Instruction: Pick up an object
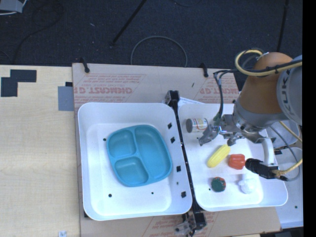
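Note:
My gripper (pixel 219 138) hangs over the right bin (pixel 276 196), under the grey arm with its orange band. Its fingers stand apart, open, with nothing between them. Just below them lies a yellow corn cob (pixel 217 156). Beside the corn on the right is a red object (pixel 236 161). A small can (pixel 196 125) lies on its side to the gripper's left. Nearer the front edge sit a dark green and red ball (pixel 218 183) and a white object (pixel 246 185).
The left bin (pixel 94 132) holds a blue divided plate (pixel 139 154). A black divider (pixel 180 152) runs between the two bins. A black cable end (pixel 261 168) from the arm hangs over the right bin's right side.

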{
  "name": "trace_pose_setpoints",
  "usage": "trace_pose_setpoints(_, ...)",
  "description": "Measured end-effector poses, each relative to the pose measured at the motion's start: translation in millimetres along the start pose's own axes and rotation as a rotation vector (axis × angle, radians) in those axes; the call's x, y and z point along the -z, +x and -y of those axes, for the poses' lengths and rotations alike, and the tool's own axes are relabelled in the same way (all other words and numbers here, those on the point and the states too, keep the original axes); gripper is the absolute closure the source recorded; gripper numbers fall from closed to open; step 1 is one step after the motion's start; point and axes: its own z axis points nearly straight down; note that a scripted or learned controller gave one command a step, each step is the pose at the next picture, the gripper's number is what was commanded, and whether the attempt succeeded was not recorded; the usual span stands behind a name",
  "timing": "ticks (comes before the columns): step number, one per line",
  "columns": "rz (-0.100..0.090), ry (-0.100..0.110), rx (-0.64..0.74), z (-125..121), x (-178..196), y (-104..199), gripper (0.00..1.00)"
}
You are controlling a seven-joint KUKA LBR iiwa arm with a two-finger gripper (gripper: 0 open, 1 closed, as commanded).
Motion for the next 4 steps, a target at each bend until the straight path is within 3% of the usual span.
trace_pose_setpoints(1,-0.002,0.009,-0.001,-1,-64,1,0.0)
trace_pose_setpoints(2,0.005,-0.03,0.003,-10,-91,2,0.0)
trace_pose_setpoints(3,0.007,-0.033,-0.005,-11,-78,-1,1.0)
trace_pose_setpoints(4,0.001,-0.002,-0.002,-15,-23,-11,1.0)
